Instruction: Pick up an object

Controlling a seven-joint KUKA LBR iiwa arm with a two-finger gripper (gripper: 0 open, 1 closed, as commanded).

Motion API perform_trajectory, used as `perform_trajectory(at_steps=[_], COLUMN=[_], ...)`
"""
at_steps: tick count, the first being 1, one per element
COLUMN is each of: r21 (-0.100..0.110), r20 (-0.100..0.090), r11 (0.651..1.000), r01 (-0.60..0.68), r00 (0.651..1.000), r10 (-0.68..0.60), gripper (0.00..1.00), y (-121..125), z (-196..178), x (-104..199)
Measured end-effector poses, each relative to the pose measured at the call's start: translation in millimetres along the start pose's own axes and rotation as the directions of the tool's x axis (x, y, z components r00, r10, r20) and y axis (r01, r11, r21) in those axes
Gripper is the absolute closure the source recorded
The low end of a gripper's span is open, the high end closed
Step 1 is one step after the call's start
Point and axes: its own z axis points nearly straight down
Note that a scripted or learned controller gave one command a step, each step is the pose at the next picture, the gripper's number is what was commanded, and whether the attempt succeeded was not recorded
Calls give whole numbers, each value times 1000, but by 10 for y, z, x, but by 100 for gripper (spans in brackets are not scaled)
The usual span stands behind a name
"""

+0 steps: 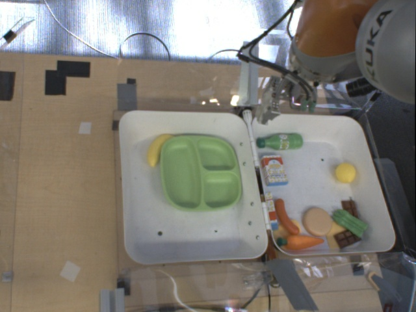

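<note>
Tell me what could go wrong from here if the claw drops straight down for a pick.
1. The claw hangs over the back rim where the two bins meet, so a straight descent may strike the rim or divider rather than an object.
2. The nearest item, the green bottle, lies on its side and could roll away.
3. The front corner of the right bin is crowded: carrot, cookie and chocolate touch, risking a double or failed grab.

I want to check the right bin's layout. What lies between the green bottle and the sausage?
In the camera view, a small carton lies between the green bottle above and the sausage below.
</note>
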Motion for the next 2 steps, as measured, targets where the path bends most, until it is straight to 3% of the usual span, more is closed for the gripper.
perform_trajectory(at_steps=[1, 2], r21=[5, 2], r20=[-1, -14], r11=[1000, 999], r01=[-26, -37], r00=[1000, 999], r10=[26, 37], gripper=[100, 100], y=[-894, -512], z=[-414, 338], x=[-174, 186])
